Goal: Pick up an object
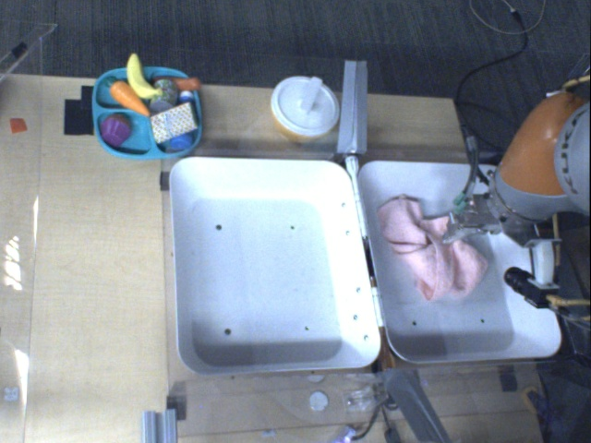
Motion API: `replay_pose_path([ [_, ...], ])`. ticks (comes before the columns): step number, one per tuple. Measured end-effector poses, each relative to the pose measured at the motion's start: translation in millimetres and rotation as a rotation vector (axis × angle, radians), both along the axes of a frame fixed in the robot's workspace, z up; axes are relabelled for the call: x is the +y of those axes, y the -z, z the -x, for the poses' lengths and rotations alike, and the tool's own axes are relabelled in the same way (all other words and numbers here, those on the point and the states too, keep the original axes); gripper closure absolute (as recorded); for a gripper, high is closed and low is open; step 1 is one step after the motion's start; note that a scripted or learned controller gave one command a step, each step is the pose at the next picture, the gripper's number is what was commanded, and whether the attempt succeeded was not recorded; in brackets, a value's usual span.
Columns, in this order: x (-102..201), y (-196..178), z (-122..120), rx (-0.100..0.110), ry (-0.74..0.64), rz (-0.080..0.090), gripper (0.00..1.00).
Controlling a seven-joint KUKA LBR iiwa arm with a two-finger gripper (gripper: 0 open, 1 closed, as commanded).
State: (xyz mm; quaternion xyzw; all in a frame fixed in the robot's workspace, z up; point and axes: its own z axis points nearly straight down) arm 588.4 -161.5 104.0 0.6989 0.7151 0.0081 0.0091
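- The arm (545, 155), grey with an orange band, reaches in from the right over the right bin (531, 335).
- The gripper (459, 226) sits low at the cloth (429, 247), at the cloth's upper right part.
- Whether the pincer is open, closed or gripping cannot be told: the cloth and the wrist hide its tips.
- The cloth is pink and crumpled, lying in the right bin, toward the bin's upper middle; its folds spread from near the bin's left wall to the gripper.
- The left bin (268, 266) stands just beside the right one, their rims touching along a grey divider (352, 109).
- A blue tray (102, 141) rests on the bench (83, 275) at the upper left, well apart from both bins. It holds a banana (138, 78), a carrot (127, 96) and other small items too small to name.
- A white lidded cup (305, 107) stands on the bench just above the left bin's upper right corner.
- A black cable (499, 17) loops on the dark floor at the upper right.
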Motion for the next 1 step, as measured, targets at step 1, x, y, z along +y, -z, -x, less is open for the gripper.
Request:
replay_pose_path([
  [1,95.7,-83.2,-4.9,0.013,-0.264,0.004,1.0],
])
